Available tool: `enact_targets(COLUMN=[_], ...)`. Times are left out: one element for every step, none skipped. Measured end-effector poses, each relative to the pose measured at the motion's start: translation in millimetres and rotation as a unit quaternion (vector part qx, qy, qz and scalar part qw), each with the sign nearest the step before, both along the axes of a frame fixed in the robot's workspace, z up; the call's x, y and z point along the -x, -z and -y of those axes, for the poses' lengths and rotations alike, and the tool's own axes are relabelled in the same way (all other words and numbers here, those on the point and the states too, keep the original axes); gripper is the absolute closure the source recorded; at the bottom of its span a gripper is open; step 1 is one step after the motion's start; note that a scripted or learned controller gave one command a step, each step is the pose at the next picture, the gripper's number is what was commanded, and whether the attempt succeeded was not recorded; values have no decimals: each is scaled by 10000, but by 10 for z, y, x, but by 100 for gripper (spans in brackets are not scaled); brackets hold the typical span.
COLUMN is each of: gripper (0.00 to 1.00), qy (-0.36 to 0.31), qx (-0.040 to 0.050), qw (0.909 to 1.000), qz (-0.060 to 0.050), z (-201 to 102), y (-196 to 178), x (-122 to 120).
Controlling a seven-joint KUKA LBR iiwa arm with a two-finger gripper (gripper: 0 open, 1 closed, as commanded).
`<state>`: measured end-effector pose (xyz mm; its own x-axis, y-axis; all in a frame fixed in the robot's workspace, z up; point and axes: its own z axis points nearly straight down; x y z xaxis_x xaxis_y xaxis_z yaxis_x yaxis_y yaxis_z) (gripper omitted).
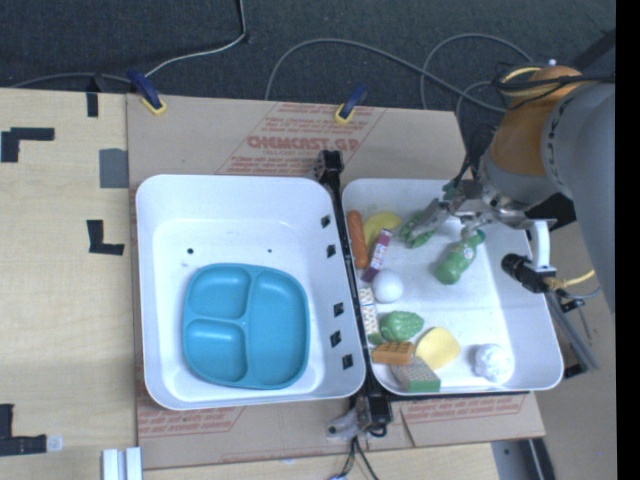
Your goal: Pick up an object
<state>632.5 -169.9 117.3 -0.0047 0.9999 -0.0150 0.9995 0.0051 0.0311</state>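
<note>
In the right bin [520, 313], toward its upper part, the tool [447, 230] hangs with its two fingers spread apart — one tip near a small dark green piece [417, 232], the other just above a green bottle-shaped toy [455, 263]. Nothing sits between the fingers. The grey arm [560, 138] with its orange band enters from the right. Along the bin's left wall lie an orange carrot-like stick [356, 238], a yellow piece [379, 227], a purple-and-white packet [378, 255] and a white ball [387, 288]. Lower down crowd a green leafy lump [401, 324], a yellow wedge [437, 348], an orange-and-green block [404, 366] and a crumpled white item [490, 362] — all close together. The left bin [170, 208] holds a blue divided plate [245, 325]. Cables [330, 53] trail across the worktop [60, 198] behind the bins.
</note>
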Motion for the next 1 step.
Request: enact_targets(gripper=[0], qy=[24], qx=[-37], qw=[9997], qz=[-230], z=[-590], y=[296], x=[-336])
